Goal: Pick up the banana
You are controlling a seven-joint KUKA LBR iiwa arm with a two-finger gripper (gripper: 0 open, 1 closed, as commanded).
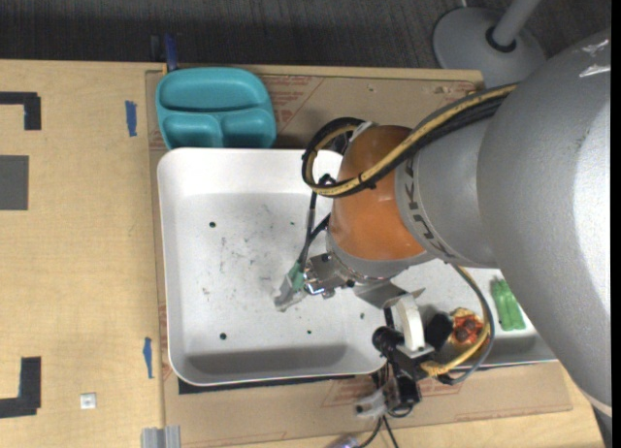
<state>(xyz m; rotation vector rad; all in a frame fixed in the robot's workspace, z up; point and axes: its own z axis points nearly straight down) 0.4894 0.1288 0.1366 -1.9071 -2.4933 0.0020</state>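
My gripper (288, 291) hangs low over the left white bin (194, 242), right of its middle, pointing down and to the left. Nothing shows between its tips, and they are too small and grey against the bin floor to read. The arm's orange band (374, 208) and thick grey body (543, 165) reach in from the right and hide most of the right bin (514, 339).
A teal divided tray (215, 107) stands behind the left bin. A green object (506, 305) lies in the visible strip of the right bin. Cables and a white connector (412, 330) hang off the wrist over the bins' front edge. Brown bench surrounds the bins.
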